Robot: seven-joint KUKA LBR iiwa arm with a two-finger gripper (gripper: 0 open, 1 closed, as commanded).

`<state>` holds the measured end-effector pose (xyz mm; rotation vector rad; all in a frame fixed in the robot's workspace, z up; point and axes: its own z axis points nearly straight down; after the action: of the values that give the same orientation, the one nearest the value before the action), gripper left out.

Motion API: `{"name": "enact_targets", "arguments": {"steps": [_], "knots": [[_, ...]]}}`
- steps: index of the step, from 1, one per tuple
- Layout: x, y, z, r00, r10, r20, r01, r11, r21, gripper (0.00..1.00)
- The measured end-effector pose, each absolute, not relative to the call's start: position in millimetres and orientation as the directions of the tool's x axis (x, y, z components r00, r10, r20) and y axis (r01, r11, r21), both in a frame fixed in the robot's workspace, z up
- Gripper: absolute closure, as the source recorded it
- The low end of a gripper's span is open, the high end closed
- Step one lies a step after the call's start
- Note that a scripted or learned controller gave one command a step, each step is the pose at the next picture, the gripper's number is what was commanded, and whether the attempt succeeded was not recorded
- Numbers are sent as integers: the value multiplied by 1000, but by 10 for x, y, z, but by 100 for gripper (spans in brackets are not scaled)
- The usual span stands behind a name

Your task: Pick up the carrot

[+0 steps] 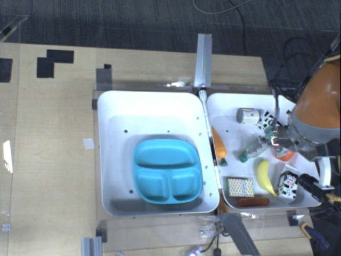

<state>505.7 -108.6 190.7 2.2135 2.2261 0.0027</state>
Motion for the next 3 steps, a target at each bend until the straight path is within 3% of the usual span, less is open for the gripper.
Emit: {"name": "enact_targets", "arguments": {"steps": [1,2,3], "knots": [[5317,-188,1856,-349,937,-2,937,349,6,0],[5451,-113,1857,-347,938,-2,938,347,6,0],[5467,-110,1970,-348,938,-3,938,348,12,100]]}}
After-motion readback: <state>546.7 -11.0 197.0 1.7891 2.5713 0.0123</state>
